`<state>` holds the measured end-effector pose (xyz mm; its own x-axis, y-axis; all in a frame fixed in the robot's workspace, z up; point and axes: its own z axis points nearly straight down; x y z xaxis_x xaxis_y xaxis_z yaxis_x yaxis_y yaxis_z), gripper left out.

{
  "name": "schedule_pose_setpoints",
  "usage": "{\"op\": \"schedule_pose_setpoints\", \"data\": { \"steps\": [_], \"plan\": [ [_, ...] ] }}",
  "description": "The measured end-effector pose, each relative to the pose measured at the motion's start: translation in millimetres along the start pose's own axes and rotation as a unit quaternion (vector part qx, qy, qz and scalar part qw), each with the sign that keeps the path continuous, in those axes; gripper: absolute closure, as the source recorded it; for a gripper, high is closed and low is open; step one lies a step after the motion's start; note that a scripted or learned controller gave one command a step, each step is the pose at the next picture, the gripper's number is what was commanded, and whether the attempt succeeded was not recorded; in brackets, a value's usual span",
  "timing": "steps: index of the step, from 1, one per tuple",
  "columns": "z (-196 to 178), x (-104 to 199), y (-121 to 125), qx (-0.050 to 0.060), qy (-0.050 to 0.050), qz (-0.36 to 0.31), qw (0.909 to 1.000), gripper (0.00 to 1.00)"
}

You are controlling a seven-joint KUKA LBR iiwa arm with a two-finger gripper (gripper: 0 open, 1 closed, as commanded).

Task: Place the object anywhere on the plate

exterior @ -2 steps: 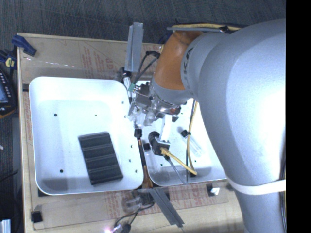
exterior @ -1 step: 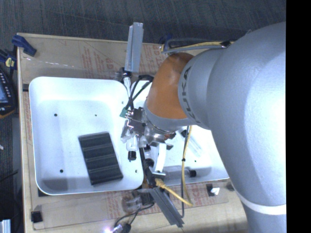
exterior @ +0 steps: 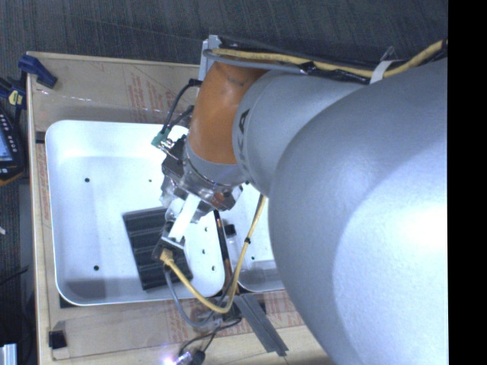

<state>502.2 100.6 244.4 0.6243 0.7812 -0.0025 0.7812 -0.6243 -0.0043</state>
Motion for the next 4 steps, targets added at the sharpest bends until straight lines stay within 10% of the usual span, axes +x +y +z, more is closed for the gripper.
{"op": "schedule_pose_setpoints", "data": {
  "steps": [1, 2, 3, 4],
  "plan": [
    [55, 9, 49, 0.002, -0.001, -0.046, 0.9990, 1.00],
    [89, 17, -41, 0.001, -0.002, 0.018, 0.9998, 1.00],
    [19, -40, 15, -0.001, 0.001, -0.098, 0.9952, 1.00],
    [30, -19, -18, 0.000, 0.001, 0.269, 0.9632, 1.00]
  ]
}}
